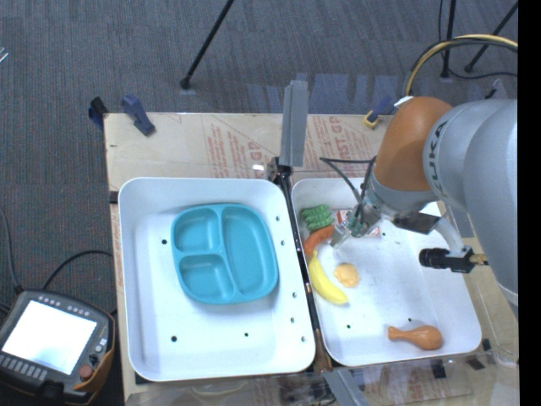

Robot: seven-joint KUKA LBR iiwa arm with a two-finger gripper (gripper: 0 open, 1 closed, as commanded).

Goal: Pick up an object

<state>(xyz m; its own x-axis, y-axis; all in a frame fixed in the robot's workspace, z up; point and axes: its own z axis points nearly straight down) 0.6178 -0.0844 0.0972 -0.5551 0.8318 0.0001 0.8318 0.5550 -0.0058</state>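
Observation:
The right bin (397,290) holds several toy foods. A green vegetable (316,216) and an orange carrot (316,240) lie at its upper left. A yellow banana (326,282) rests along the left wall, with a small yellow-orange piece (346,274) beside it. A brown drumstick (416,337) lies near the front right corner. My gripper (347,229) hangs low over the upper left of this bin, just right of the carrot and the green vegetable and above the yellow-orange piece. Nothing visibly sits in it.
A blue divided plate (225,252) lies in the left bin (139,320). The arm's grey body and orange band (414,146) cover the right bin's upper right. A black part (444,259) juts out over the right side of that bin.

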